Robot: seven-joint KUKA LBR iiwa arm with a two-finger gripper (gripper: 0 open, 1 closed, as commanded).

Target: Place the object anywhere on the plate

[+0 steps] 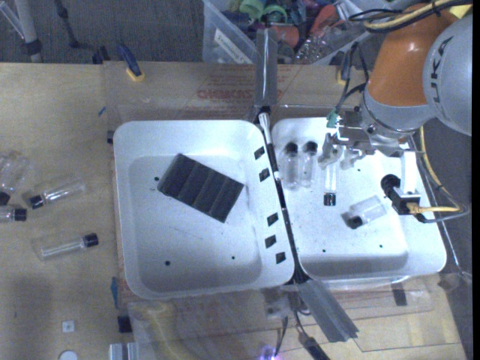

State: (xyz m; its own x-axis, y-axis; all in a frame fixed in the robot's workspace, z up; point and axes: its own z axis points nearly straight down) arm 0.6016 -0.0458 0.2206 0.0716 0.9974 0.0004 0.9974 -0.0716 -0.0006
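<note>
Where the bench comes nearest the camera, the front rims of the left bin (pixel 150 285) and the right bin (pixel 360 267) run side by side, and both floors just behind those rims lie bare, giving open room low in each. A clear capped vial (pixel 364 210) lies on its side in the right bin, well off the front wall. Just beyond it a slim vial (pixel 329 182), clear glass with a small black cap at its near end, sits directly below the gripper (pixel 339 154), clear of every wall; whether the gripper clasps it or it merely lies on the floor cannot be told. Two more vials (pixel 299 161) stand close to the divider between the bins. Across that divider the dark ribbed plate (pixel 201 187) lies askew in the left bin, with white floor on all sides and nothing on it. Loose vials (pixel 66 244) lie on the bench at left. Farthest back stands a clear tub (pixel 296 10) of coloured oddments.
</note>
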